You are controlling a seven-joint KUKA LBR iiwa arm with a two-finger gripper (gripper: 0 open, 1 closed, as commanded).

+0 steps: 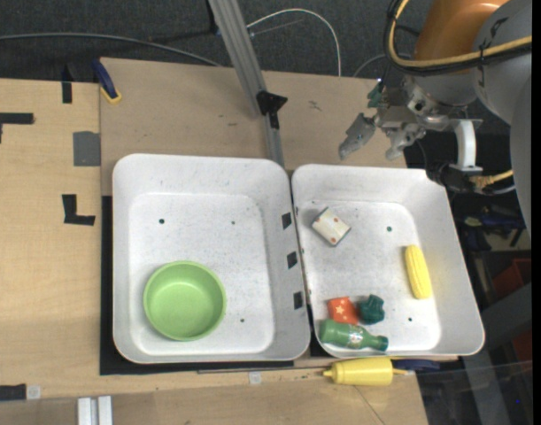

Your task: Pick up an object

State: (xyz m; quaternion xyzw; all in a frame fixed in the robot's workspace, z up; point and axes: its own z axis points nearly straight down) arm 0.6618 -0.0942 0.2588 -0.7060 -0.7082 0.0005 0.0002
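The camera view shows the gripper (374, 142) held high over the far edge of the right bin (447, 237), above its back rim, with the grey arm and its orange band reaching in from the right. The two fingers are seen spread apart, and nothing is held between them. No object has been lifted, so the task is judged to be at its very start: the approach, the descent, the grasp and the lift are all still to be done.

The candidate objects are found in the right bin. A small white block (330, 227) lies tilted near the left wall of that bin, nearest to the gripper. A yellow corn cob (417, 271) lies lengthwise near the right wall, well apart from the others. At the near edge an orange toy (342, 309) and a dark green toy (371, 307) are set side by side, touching or almost touching, and a green bottle (351, 335) lies on its side just in front of them against the front wall. A yellow bottle (362, 373) rests outside the bin on the bench.

In the left bin (199, 184) a green bowl (185, 300) sits in the near left corner.

No target can be told from the gripper's position, as it hangs over the rim, not over any single object.
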